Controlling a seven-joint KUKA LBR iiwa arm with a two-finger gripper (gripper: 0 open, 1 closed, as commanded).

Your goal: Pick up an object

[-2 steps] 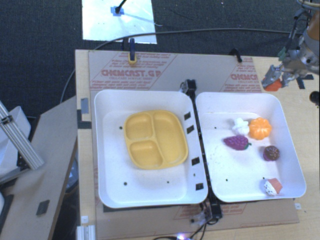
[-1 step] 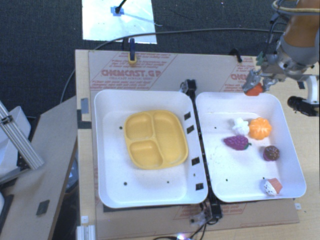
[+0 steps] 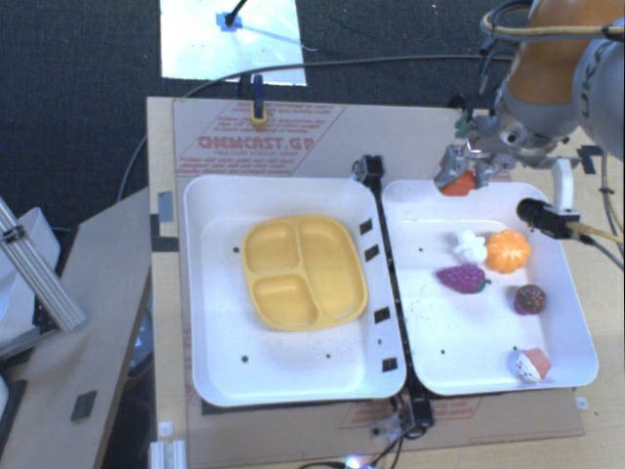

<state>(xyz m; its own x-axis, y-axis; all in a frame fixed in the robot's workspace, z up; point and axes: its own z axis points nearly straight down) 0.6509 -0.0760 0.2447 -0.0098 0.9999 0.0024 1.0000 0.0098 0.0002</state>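
Nearest my camera, at the front corner of the right bin (image 3: pixel 584 355), lies a small white and orange block (image 3: pixel 532 363). Further back in that bin I see a dark brownish-red ball (image 3: pixel 529 299), a purple grape bunch (image 3: pixel 463 278), a small white piece (image 3: pixel 470 245) and an orange pumpkin (image 3: pixel 508 250) touching it on its right. Across the divider, the left bin (image 3: pixel 210 262) holds a yellow tray (image 3: pixel 304 271) with three compartments, lying flat.

From the right my arm reaches over the back rim of the right bin. Its gripper (image 3: pixel 459 176) hangs there with a small orange-red object (image 3: pixel 458 185) showing between the fingers, so I read it as closed on that piece, lifted above the bin floor near the back left corner. That object looks rounded and glossy, orange-red, partly hidden by the metal fingers; I cannot make out its exact shape.
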